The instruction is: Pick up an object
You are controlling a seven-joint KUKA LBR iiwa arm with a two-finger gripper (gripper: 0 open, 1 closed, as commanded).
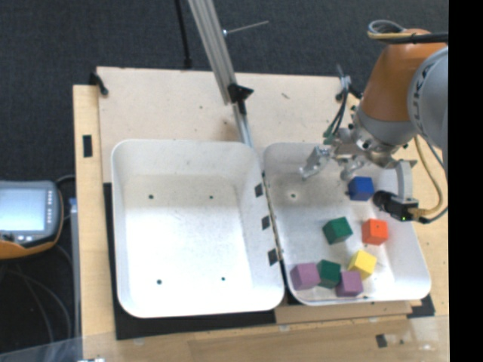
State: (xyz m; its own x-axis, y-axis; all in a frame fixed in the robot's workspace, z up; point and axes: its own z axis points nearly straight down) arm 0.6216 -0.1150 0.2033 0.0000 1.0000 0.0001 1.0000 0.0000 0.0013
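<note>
The metal two-finger hand (321,159) is seen at the far end of the right-hand shallow white plastic bin (411,236), its fingers pointing toward nine o'clock over bare bin floor. Nothing is seen between the fingers, and whether they are spread or closed cannot be told at this size.

The nearest candidate, a small blue cube (361,188), lies just beside the wrist at about four o'clock from the hand. For the pick to be done well, the hand is best brought over the middle of one block, with the fingers squared to two opposite faces, before it is lowered. The blue cube is judged the easier choice, since it stands apart from its neighbours.

Further out at five o'clock a green cube (337,229) and an orange cube (375,231) are found, each with room around it. At the bin's near rim a yellow cube (364,262), a second green cube (329,271) and two purple cubes (305,275) are crowded together, so a clean grip there is judged harder.

The grey arm with its orange band (392,81) is reached in from three o'clock, bent down steeply over the bin's far corner.
</note>
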